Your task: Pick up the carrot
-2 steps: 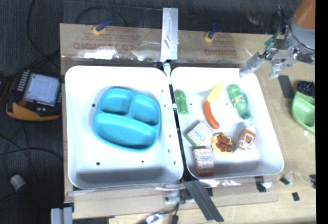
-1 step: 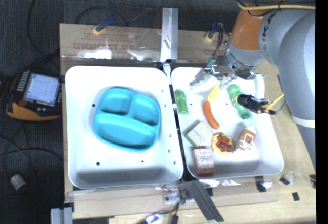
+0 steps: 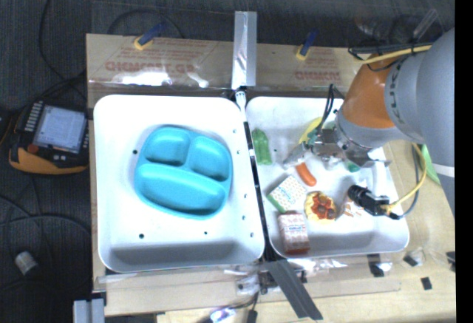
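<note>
The carrot (image 3: 305,174) is a small orange piece lying on the floor of the right bin (image 3: 384,240), near its middle. My gripper (image 3: 316,147) hangs over the right bin, just above and slightly right of the carrot in the camera view. Nothing shows between the gripper and the carrot, and the carrot rests on the bin floor. The grey arm with its orange band (image 3: 369,103) reaches in from the right.
In the right bin lie a green vegetable (image 3: 260,145) by the left wall, a green-and-white packet (image 3: 284,194), a pizza slice (image 3: 320,205) and a brown box (image 3: 293,231) at the front. The left bin (image 3: 118,240) holds a blue divided tray (image 3: 182,170).
</note>
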Robot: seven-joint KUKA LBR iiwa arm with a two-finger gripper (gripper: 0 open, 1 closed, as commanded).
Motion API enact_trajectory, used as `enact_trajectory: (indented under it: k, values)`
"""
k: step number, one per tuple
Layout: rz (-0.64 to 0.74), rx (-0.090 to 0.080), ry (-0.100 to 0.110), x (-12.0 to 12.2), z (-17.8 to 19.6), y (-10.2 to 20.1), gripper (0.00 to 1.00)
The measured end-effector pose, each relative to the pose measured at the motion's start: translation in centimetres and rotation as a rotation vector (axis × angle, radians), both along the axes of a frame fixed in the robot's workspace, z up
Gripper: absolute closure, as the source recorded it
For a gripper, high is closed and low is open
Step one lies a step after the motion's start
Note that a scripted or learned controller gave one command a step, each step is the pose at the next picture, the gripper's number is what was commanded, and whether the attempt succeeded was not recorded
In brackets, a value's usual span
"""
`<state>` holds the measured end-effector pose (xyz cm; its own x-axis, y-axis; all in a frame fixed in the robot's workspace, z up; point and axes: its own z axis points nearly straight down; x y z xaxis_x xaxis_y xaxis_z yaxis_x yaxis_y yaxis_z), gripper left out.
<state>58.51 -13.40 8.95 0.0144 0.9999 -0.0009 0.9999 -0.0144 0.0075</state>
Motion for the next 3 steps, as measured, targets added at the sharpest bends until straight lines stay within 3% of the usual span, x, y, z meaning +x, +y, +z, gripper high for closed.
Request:
enact_trajectory:
  k: [1,2,3]
  values:
    - [-0.138,0.004,-0.001,0.9,0.0,-0.7,0.0]
    - [-0.195,0.002,0.001,6.4,-0.1,-3.3,0.0]
    - [-0.257,0.002,0.002,0.2,0.0,2.9,0.0]
